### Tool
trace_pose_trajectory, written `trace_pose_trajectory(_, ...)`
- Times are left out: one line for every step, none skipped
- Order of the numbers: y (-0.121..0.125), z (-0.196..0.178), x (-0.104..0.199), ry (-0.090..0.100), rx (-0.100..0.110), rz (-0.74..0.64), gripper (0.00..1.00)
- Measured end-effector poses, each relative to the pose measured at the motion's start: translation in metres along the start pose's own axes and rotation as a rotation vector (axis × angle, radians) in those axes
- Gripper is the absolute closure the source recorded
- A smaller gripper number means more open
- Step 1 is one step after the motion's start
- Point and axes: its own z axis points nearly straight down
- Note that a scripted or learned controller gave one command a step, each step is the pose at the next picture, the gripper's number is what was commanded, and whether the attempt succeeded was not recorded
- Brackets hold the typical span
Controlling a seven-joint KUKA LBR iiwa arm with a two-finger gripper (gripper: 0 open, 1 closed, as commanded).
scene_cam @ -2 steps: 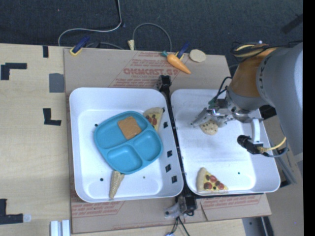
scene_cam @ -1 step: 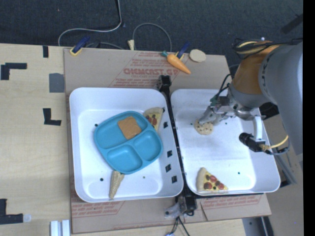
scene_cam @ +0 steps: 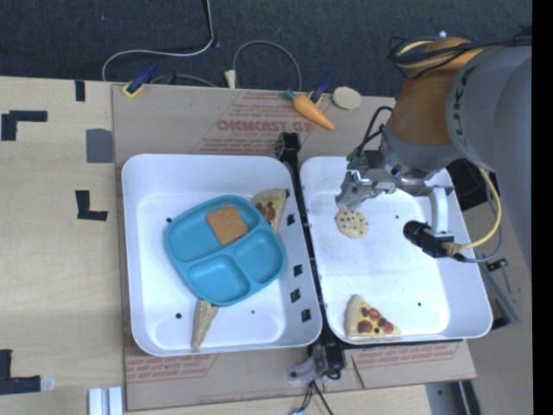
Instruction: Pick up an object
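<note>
1. I see the cookie [scene_cam: 351,224] lying flat in the right bin [scene_cam: 449,318], near its upper left part, just under the gripper [scene_cam: 352,194].
2. The gripper hangs above the cookie; I cannot tell how far its fingers are spread, and I see nothing held between them.
3. The cardboard [scene_cam: 251,124] under the bins bears red print; I read roughly "CHEMCAST", the rest is too faint.
4. I count two pizza slices: one [scene_cam: 370,318] at the right bin's bottom edge, one [scene_cam: 271,206] in the left bin [scene_cam: 143,232], touching the tray.
5. One blue tray [scene_cam: 226,253] sits in the left bin with one cracker [scene_cam: 227,223] in its upper compartment; one cone [scene_cam: 203,322] lies below it.
6. Behind the bins lie one carrot [scene_cam: 311,112] and one pale round piece [scene_cam: 347,98].
7. The arm [scene_cam: 449,102] covers the right bin's upper right corner.
</note>
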Motion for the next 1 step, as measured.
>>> trace_pose_trajectory(-0.0016, 0.0062, -0.0056, -0.003, 0.008, 0.007, 0.0)
